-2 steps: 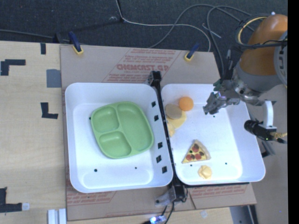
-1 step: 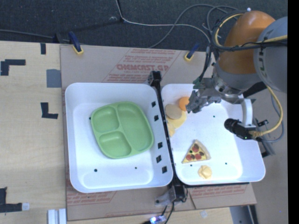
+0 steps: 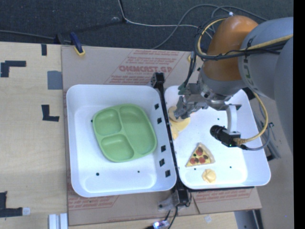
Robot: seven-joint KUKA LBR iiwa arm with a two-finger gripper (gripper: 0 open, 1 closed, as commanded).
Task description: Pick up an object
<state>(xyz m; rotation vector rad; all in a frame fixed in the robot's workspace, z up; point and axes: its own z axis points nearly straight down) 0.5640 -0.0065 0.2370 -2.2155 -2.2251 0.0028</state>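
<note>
A single fixed camera looks down on the light wooden table from above at a slight slant, far enough back to take in both shallow white plastic bins, the left one and the right one, side by side on a brown cardboard sheet. Dark carpeted floor fills the top of the view, beyond the table's far edge. The grey arm with its orange band enters from the right and looms large, nearer the lens than the bins.

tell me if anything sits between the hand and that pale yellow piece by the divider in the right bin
Nothing visible does. The hand hangs right over the pale yellow piece at the right bin's left edge, with no object between them. The pizza slice and the small yellow item lie nearer the front of that bin, clear of the approach.
</note>
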